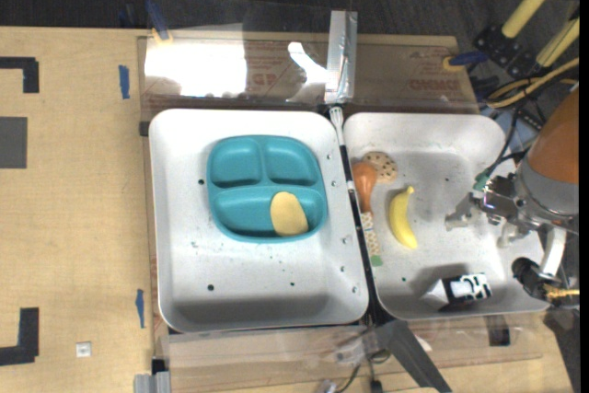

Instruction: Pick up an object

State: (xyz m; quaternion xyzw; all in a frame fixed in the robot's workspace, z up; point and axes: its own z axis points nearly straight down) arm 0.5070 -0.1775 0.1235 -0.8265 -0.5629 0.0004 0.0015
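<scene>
- In the camera view, two white bins are counted on the tabletop point(74, 198): a left bin point(184, 290) and a right bin point(433, 138), side by side and touching along a central divider.
- One teal tray point(241, 170) with three compartments is seen in the left bin; one yellow oval point(289, 214) lies in the tray's lower right compartment.
- In the right bin, one banana point(402, 216) is seen lying roughly upright near the bin's left side, apart from the walls.
- Just left of the banana, against the divider, one orange carrot-like piece point(365, 187) and one speckled cookie-like disc point(380, 165) are seen touching each other; their exact nature cannot be told.
- One small black-and-white object point(467, 287) lies near the right bin's lower edge, well apart from the banana.
- The arm point(560, 147) is seen at the right edge, with the gripper point(488, 202) over the right bin's right part, between the banana and the bin's right wall.
- Whether the fingers are open or closed cannot be told; nothing is seen held between them.
- The step in hand is judged to be the approach: no object is lifted, and all lie in the bins.
- The next move is judged to call for a target to be chosen, probably the banana or the black-and-white object as the nearest, the gripper to be centred over it, lowered, and closed across its narrow width.
</scene>
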